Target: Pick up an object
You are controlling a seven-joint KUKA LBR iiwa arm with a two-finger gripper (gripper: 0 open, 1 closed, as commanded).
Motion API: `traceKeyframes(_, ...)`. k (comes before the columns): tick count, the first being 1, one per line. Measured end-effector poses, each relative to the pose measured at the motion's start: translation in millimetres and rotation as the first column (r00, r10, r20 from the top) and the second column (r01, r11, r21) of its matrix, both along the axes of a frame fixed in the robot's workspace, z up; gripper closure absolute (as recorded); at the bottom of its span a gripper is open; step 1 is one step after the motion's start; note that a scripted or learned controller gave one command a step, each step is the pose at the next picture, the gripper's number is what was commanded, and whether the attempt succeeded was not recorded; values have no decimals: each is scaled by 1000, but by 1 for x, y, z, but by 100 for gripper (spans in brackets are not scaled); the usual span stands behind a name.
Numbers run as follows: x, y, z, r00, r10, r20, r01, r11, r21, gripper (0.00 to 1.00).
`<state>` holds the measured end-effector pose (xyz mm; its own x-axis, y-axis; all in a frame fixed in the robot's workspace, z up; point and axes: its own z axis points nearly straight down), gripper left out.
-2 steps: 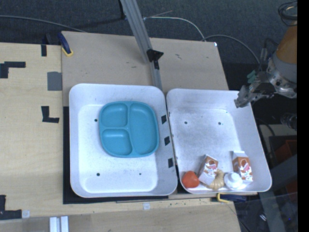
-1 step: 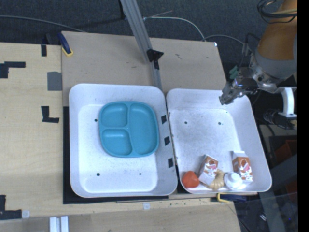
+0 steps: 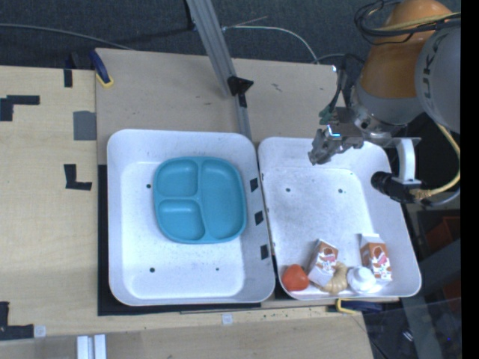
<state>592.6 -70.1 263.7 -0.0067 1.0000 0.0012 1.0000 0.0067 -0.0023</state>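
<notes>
My gripper (image 3: 323,152) hangs over the far edge of the right bin (image 3: 314,200), well away from the objects, with nothing visible between its fingers. Along that bin's near edge lie a red rounded object (image 3: 296,277), a small carton (image 3: 324,262) with red and white print, a tan piece (image 3: 338,279), a white round object (image 3: 365,280) and a second printed carton (image 3: 376,258). A teal divided plate (image 3: 200,200) sits in the left bin (image 3: 127,223).
A grey metal pole (image 3: 217,40) slants down from the top to the gap between the bins. Cables (image 3: 404,189) and a black fitting hang at the right bin's right side. Wooden bench surface (image 3: 45,223) lies to the left.
</notes>
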Motion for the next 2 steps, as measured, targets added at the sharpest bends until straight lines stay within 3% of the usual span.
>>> traceKeyframes(2,19,118,0,1000,1,1,-1,1000,0,100)
